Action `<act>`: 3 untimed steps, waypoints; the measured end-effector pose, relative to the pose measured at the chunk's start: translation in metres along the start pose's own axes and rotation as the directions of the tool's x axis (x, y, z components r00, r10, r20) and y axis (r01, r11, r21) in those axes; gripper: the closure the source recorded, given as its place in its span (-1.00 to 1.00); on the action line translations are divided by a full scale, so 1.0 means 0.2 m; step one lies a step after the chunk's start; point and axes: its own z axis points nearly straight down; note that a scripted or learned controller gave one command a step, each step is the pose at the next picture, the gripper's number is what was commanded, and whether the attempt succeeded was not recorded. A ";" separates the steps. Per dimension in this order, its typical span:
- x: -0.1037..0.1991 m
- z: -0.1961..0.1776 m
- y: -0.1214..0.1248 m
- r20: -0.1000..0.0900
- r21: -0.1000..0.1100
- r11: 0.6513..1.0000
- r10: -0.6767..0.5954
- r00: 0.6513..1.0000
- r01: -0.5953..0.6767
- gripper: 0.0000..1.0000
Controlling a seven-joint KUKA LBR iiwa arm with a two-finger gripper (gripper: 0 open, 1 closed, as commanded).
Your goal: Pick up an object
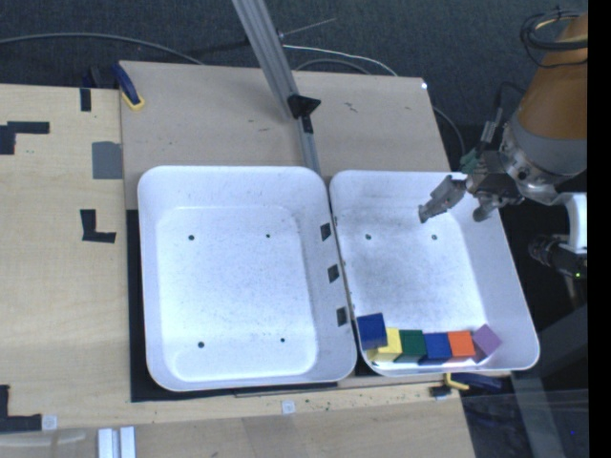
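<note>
Several small blocks line the front wall of the right bin (496, 256): a blue block (370, 328), a yellow block (386, 348), a green block (411, 343), a second blue block (437, 346), an orange block (461, 343) and a purple block (486, 338). My gripper (460, 205) hangs over the bin's far right corner, well back from the blocks. Its two dark fingers (435, 202) are spread open, and nothing sits between them.
The left bin (153, 256) adjoins the right one. A slanted metal pole (272, 51) comes down to the gap between the bins at the back. Small clamps sit at the bench's back left (129, 88) and front right (468, 383).
</note>
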 end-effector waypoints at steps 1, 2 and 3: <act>-0.05 -0.18 0.08 0.001 -0.004 1.000 -0.001 1.000 0.001 -1.00; 0.00 0.36 -0.23 -0.002 0.012 1.000 0.002 1.000 -0.002 -1.00; -0.41 0.50 -0.11 0.004 0.002 1.000 0.007 1.000 -0.007 -1.00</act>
